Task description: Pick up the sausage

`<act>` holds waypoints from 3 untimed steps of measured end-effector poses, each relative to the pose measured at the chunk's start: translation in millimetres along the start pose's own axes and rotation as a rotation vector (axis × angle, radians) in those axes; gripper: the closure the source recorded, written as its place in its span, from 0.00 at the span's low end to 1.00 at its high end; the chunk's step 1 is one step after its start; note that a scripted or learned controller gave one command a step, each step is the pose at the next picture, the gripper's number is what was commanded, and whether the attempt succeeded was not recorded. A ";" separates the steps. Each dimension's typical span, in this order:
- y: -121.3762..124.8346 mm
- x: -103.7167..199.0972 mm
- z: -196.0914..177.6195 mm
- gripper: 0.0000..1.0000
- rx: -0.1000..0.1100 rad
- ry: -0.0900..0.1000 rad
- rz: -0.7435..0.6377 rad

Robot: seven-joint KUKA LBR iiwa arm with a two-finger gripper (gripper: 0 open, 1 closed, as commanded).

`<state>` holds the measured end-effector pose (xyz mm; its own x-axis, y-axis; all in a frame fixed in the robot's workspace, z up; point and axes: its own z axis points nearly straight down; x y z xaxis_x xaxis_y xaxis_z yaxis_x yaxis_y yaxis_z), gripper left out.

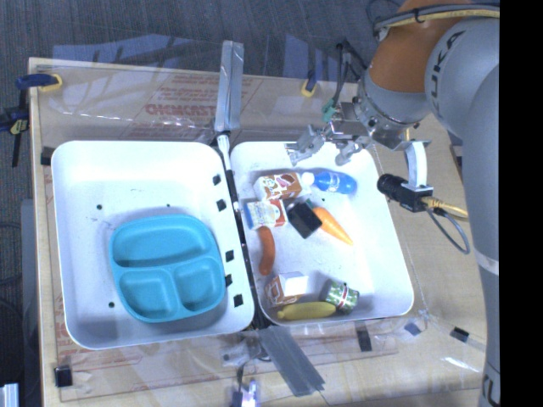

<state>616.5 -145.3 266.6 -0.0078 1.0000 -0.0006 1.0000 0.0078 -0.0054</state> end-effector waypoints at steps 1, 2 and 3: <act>-19.8 37.6 136.1 0.00 -0.002 0.000 0.015; -36.5 37.5 157.0 0.00 -0.025 -0.006 0.075; -74.3 30.7 164.7 0.00 -0.029 -0.005 0.035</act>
<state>541.0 -115.3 102.3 0.0276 0.9996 -0.0049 0.9993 -0.0275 0.0238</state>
